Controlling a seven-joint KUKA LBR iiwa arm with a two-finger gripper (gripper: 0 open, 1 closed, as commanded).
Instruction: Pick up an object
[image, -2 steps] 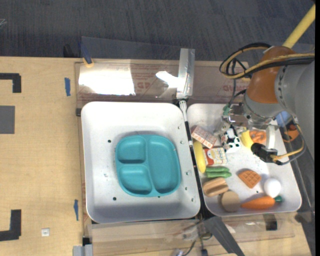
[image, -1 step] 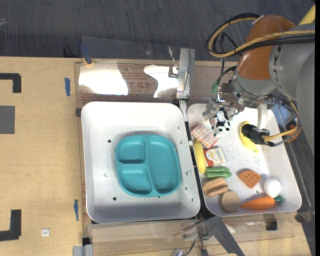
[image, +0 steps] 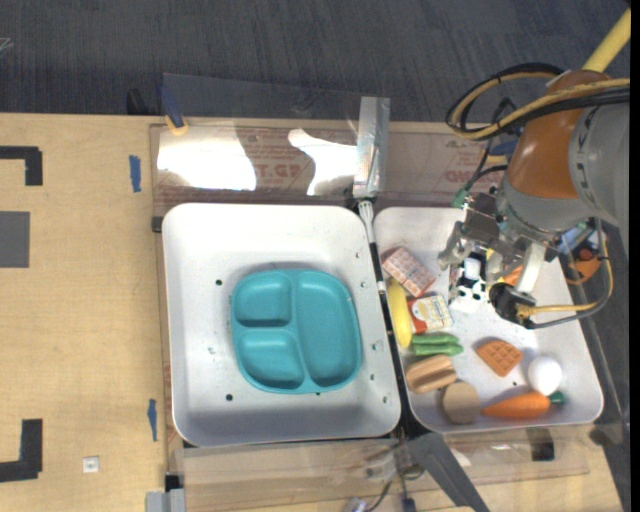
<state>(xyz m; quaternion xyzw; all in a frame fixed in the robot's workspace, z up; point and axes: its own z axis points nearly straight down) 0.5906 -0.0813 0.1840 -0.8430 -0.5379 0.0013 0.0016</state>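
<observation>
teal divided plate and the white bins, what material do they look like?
Teal plate: likely moulded plastic, satin finish; uniform colour, soft rounded compartment edges, faint sheen. White bins, left and right: probably plastic too, smooth semi-gloss; rounded corners, soft highlights. Painted metal can't be ruled out.

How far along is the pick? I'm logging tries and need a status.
Done: the arm has reached into the right bin, with the gripper low over its upper part, above a small black-and-white toy. In hand: nothing visibly held. Left: grasp and lift something; the carrot, egg, waffle and banana lie untouched.
</observation>
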